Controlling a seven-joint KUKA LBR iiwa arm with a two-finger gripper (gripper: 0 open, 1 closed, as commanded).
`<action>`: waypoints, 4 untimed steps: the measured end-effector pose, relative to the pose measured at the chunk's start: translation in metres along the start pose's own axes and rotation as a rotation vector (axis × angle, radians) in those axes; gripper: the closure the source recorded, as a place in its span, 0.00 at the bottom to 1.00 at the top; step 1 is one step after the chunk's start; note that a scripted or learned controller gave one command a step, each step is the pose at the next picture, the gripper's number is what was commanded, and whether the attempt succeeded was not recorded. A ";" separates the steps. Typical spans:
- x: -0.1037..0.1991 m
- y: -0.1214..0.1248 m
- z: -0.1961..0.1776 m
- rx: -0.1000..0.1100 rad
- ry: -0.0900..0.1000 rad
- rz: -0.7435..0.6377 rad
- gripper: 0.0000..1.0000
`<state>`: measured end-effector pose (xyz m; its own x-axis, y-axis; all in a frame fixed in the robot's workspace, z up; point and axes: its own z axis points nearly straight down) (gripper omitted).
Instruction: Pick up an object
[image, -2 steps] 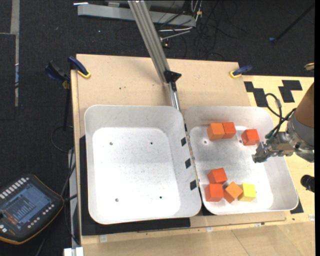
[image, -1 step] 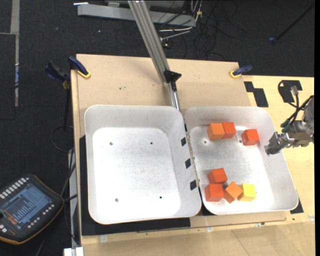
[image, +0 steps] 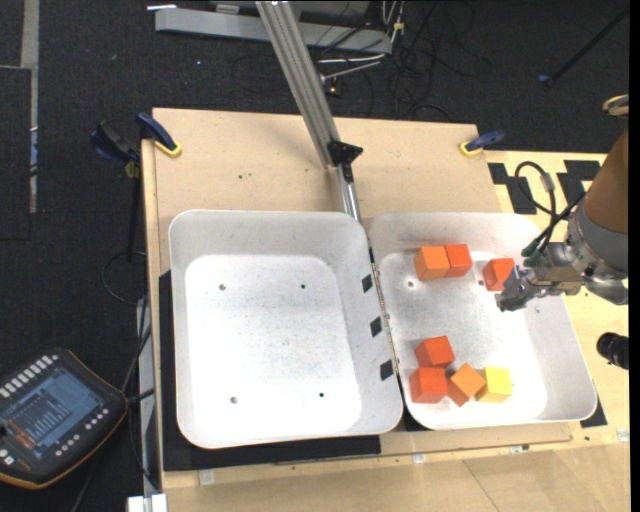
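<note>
The right bin (image: 560, 395) holds several blocks. Two orange blocks (image: 443, 261) sit side by side at its far end. A single red-orange block (image: 497, 272) lies just right of them. Near the front are a red-orange block (image: 435, 351), another red-orange block (image: 428, 384), an orange block (image: 466, 383) and a yellow block (image: 497, 383). My gripper (image: 516, 296) hangs low at the right side of this bin, just right of and below the single red-orange block. I see nothing between its fingers.
The left bin (image: 190, 300) lies beside the right one. A metal pole (image: 305, 85) slants in from the top to the bins' seam. Clamps sit at the bench's far corners (image: 160, 135). A teach pendant (image: 50, 410) lies on the floor at lower left.
</note>
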<state>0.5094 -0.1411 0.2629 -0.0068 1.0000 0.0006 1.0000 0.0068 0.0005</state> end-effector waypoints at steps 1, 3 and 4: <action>0.051 0.010 0.015 0.001 0.001 0.000 1.00; 0.147 0.028 0.021 -0.001 0.000 -0.001 1.00; 0.193 0.033 0.031 0.001 0.000 -0.001 1.00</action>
